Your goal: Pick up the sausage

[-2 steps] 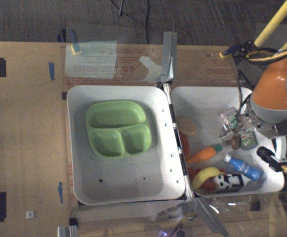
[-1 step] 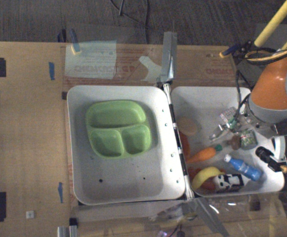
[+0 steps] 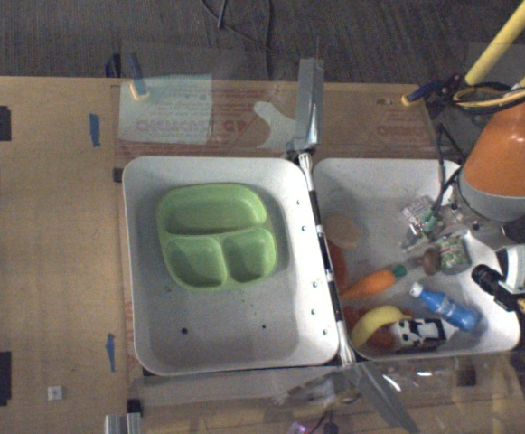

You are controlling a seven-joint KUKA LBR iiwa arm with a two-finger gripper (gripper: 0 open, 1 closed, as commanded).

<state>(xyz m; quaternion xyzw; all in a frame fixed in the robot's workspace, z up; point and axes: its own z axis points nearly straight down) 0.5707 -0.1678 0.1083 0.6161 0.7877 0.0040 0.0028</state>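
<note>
Reddish-brown tubular sausage (image 3: 336, 268) lies against the right white bin's (image 3: 370, 174) left wall; probably light, smooth, rolls easily, so pinch mid-length. Gripper (image 3: 441, 231) is well apart, can't tell its state

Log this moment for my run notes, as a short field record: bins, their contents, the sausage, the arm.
left bin: holds a green divided plate
right bin: holds carrot, banana, blue bottle, black-and-white toy and small packets
sausage: reddish, lying along the right bin's left wall, beside the carrot, not grasped
arm: over the right bin's right side
claw: above the packets, fingers unclear
task state: sausage not yet picked up
</note>
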